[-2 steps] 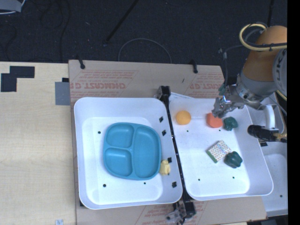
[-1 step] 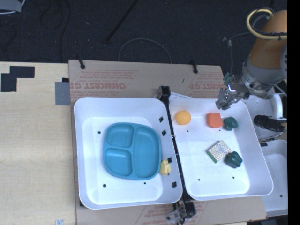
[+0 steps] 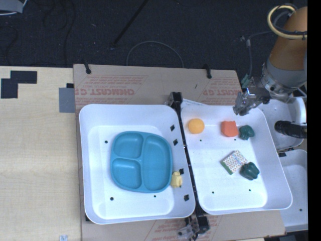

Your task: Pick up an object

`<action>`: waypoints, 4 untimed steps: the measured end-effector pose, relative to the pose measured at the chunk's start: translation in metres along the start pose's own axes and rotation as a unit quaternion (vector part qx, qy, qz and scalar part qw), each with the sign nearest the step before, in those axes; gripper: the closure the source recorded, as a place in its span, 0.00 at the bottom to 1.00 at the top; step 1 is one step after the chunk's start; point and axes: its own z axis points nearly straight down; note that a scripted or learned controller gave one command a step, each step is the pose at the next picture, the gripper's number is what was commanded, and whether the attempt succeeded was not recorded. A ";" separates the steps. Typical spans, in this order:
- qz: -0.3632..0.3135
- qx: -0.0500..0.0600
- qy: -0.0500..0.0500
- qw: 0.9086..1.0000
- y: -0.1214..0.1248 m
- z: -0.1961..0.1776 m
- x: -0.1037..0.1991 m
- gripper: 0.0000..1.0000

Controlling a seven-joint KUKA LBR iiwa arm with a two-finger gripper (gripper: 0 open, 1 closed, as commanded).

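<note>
The right bin holds an orange ball, an orange-red block, a small dark green piece, a checkered patterned block and a second dark green piece. My gripper hangs above the bin's far right rim, up and to the right of the orange-red block, with nothing visibly held. A small yellow object lies in the left bin by the divider.
A blue divided plate sits in the left bin. A black clamp bar runs between the bins. Cardboard lies under both. A black cylinder sticks out at the right.
</note>
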 end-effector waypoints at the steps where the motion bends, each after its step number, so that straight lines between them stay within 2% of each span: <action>1: 0.000 0.002 0.001 1.000 -0.028 -0.003 0.047 1.00; 2: -0.001 0.003 0.001 1.000 -0.049 0.009 0.104 1.00; 4: -0.001 0.003 0.000 1.000 -0.090 0.006 0.198 1.00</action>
